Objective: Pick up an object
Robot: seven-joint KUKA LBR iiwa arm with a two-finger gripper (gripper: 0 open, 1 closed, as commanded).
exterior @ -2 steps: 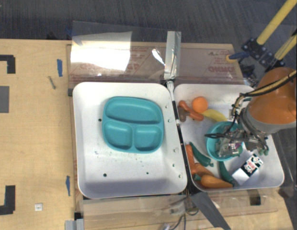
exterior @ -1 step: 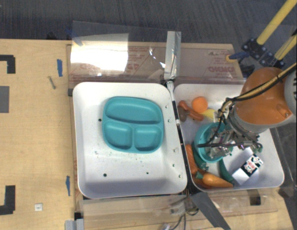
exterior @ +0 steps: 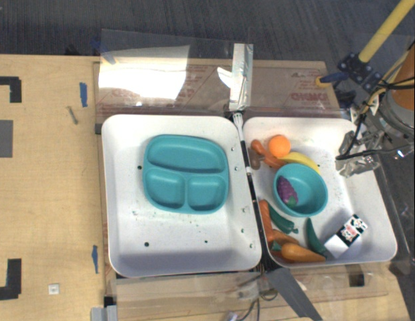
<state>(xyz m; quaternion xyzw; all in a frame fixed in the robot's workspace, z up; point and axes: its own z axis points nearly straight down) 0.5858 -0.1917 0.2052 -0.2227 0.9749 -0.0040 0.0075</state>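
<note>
Nearest the camera, at the front edge of the right bin [exterior: 385,236], lie two orange carrots [exterior: 298,250] with a dark green vegetable [exterior: 313,238] just beside them. All places below are given from the teal bowl [exterior: 301,189], which stands near the middle of that bin. Inside the bowl rests a small purple object [exterior: 288,191]. Behind the bowl, touching its rim, lies a yellow banana [exterior: 302,159], and behind that an orange ball [exterior: 279,145] next to a brown-orange piece [exterior: 258,152]. To the front right of the bowl lies a small box printed in black and white [exterior: 349,232]. To the right of the bowl, at the bin's right wall, is the end effector [exterior: 358,160]; it grasps nothing, and I cannot tell its state. To the left of the bowl, in the left bin [exterior: 120,199], sits a teal divided plate [exterior: 186,172]. Both bins stand on the wooden counter [exterior: 40,179].
</note>
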